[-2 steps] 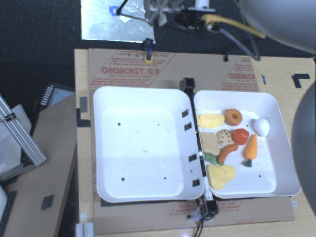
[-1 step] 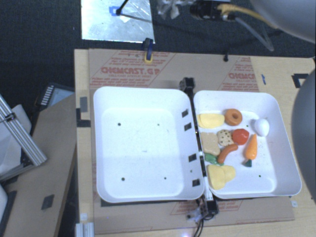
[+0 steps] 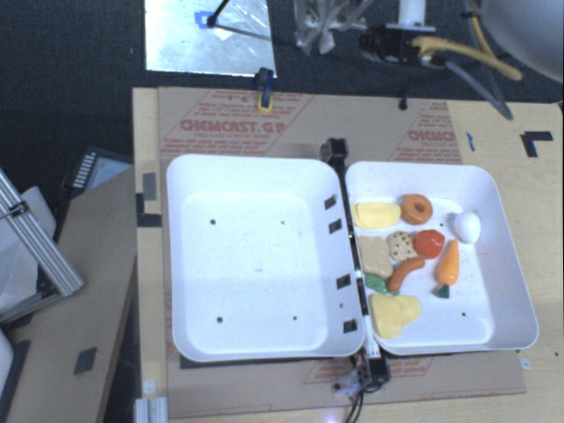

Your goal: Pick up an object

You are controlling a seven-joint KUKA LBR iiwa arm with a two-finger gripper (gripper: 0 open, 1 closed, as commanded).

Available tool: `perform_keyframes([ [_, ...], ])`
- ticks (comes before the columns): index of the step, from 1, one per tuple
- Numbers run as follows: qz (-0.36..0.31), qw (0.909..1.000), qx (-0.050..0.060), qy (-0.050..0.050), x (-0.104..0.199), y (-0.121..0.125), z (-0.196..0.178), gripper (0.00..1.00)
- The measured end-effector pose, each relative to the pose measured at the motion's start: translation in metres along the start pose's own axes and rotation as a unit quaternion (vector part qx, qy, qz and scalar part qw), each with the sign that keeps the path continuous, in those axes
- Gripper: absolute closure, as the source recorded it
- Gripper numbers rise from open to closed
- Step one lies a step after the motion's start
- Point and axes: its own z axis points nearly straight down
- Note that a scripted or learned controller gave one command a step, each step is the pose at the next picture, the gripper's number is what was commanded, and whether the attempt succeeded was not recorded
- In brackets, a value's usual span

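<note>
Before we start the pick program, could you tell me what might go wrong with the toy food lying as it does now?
The items crowd together in the right bin: the cookie, tomato and sausage touch, so a grasp may catch two or slip off. The egg is round and might roll away. The yellow piece lies near the bin's inner wall, leaving little finger room.

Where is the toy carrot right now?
The carrot lies in the right bin, on its right side, just below the white egg and right beside the red tomato.
</note>
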Motion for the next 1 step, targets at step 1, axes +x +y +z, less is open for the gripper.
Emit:
perform_keyframes([
  [1, 0.001, 1.0, -0.002, 0.0, -0.0219, 0.0296, -0.0001, 1.0],
])
